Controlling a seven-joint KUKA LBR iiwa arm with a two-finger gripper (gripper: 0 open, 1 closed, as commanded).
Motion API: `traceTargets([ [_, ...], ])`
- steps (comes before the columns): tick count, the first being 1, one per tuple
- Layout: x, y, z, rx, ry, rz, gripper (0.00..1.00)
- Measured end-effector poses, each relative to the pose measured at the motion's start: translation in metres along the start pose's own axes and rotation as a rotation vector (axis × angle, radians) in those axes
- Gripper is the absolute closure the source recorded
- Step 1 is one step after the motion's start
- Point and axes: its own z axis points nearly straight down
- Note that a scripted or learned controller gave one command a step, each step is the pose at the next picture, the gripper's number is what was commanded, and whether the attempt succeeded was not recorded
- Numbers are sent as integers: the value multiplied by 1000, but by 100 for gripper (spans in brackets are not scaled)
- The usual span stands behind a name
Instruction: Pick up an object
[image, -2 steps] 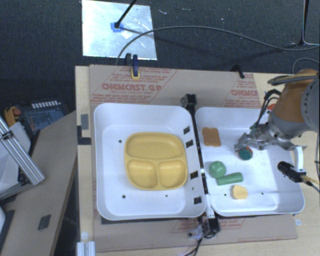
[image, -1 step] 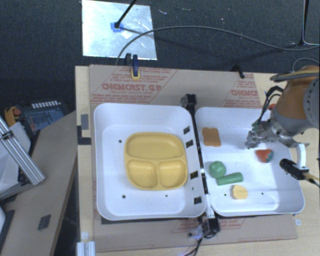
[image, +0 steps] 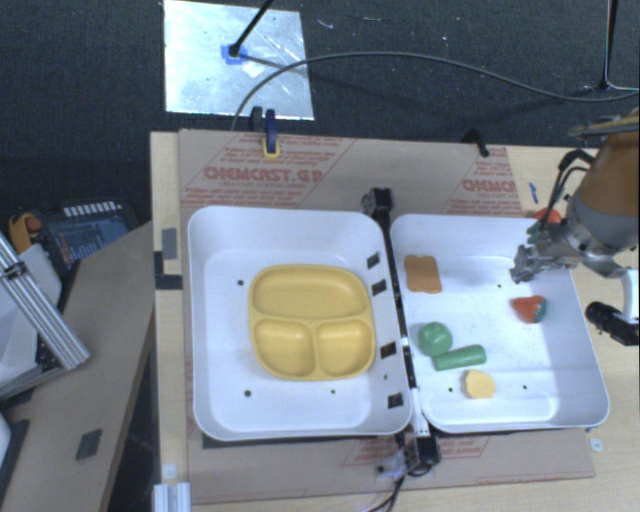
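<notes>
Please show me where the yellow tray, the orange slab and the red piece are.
yellow tray (image: 310, 322), camera view, on the ridge between its compartments
orange slab (image: 423, 274), camera view, on its flat top
red piece (image: 529, 308), camera view, on its middle

Arm (image: 612, 205): broad orange band, tan-brown in this light, above grey metallic wrist collar. Black cable loops along wrist's left side; small blue and orange-red fittings beside it. Hand (image: 527, 262): dark grey, blocky, compact, finger detail too small to resolve.
</notes>
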Motion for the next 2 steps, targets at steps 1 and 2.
traceTargets([
  [1, -1, -1, -64, 1, 0, -4, 100],
  [2, -1, 0, -90, 2, 1, -4, 100],
])
